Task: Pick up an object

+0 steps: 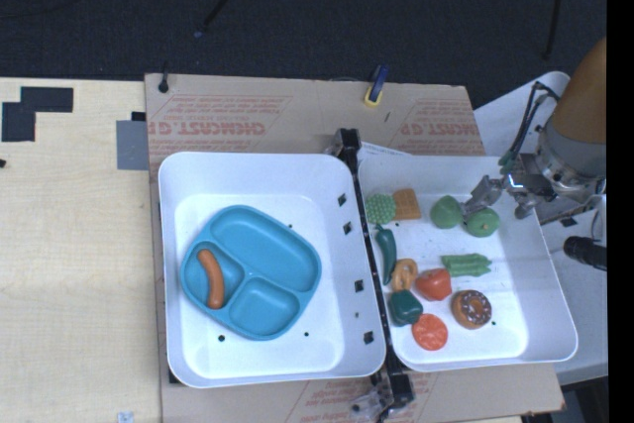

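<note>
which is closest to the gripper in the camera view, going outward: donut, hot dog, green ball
From the gripper:
1. Green ball, right bin, just below the fingers.
2. Donut, right bin, lower part.
3. Hot dog, on the blue tray in the left bin, far across.

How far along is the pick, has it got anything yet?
Done: the arm has reached into the right bin, and its hand sits at the green ball, beside another green ball. In hand: nothing visibly lifted; the ball rests on the bin floor. Left: closing on it and lifting. The sausage lies in the blue tray.
</note>
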Robot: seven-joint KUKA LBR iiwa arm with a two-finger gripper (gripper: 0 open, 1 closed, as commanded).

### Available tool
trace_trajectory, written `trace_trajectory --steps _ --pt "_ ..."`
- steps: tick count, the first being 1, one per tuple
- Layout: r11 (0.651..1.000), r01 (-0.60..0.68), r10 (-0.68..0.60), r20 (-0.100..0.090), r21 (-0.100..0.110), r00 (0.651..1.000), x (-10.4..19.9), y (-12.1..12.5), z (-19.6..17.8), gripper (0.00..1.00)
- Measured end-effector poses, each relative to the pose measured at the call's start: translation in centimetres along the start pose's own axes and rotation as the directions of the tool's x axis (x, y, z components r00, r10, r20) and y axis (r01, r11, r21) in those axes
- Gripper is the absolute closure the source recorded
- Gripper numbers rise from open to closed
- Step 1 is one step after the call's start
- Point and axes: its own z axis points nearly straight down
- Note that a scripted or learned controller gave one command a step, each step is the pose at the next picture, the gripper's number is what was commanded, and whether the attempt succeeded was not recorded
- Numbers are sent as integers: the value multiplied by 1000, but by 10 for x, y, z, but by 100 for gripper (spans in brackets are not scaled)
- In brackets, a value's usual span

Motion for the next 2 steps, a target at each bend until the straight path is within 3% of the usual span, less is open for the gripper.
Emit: trace_trajectory --steps 1,2 --pt "1000 2 -2 3 -13 1000 0 3 -9 0" --pt "1000 6 -6 2 -11 1000 6 13 45 0"
